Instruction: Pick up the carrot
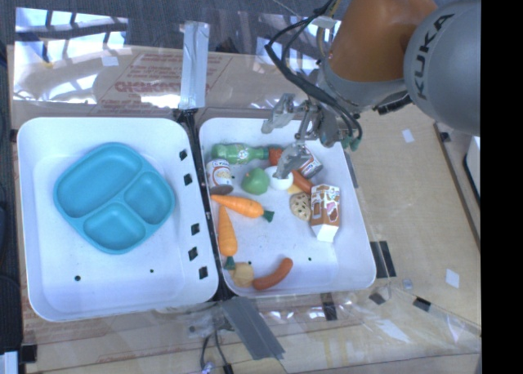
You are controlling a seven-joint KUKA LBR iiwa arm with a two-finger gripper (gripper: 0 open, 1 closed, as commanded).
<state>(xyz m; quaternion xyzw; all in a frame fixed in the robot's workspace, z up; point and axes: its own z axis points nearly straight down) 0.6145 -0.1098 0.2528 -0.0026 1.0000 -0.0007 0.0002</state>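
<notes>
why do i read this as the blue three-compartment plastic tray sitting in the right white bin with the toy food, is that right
Not quite. The camera view shows the blue three-compartment plastic tray lying alone in the left white bin. The toy food, including the two orange carrots, lies in the right white bin.

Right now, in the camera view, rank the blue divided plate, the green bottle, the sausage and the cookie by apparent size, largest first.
1. Blue divided plate, by far the largest.
2. Green bottle.
3. Sausage, close to the bottle in length; that order is unsure.
4. Cookie, smallest.
</notes>
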